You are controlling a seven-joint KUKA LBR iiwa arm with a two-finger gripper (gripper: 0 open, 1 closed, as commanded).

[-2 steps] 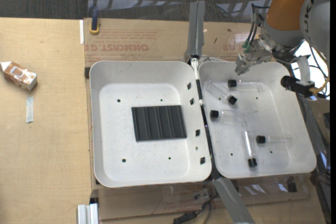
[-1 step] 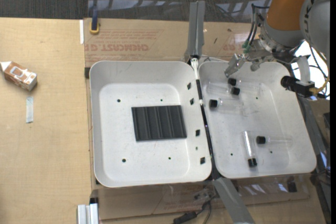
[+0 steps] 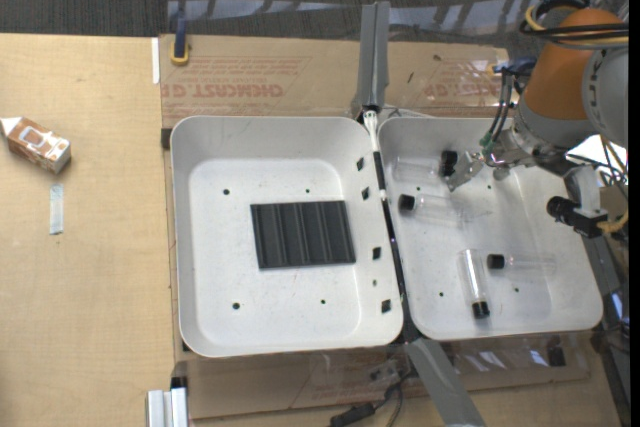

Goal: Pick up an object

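Though my view is small, I see clear vials with black caps [image 3: 474, 282] lying in the right bin [image 3: 560, 310] — light, slick, likely to roll. I'd grip mid-barrel. Whether the gripper [image 3: 462, 170] is released or clenched, I cannot tell.

A small orange-and-white box [image 3: 38, 145] lies on the tabletop [image 3: 80, 295], far left of the fingers, with a pale strip [image 3: 56, 211] just below it. A yellow clamp [image 3: 180, 48] sits at the cardboard sheet's [image 3: 260, 80] far corner, well apart from the fingers.
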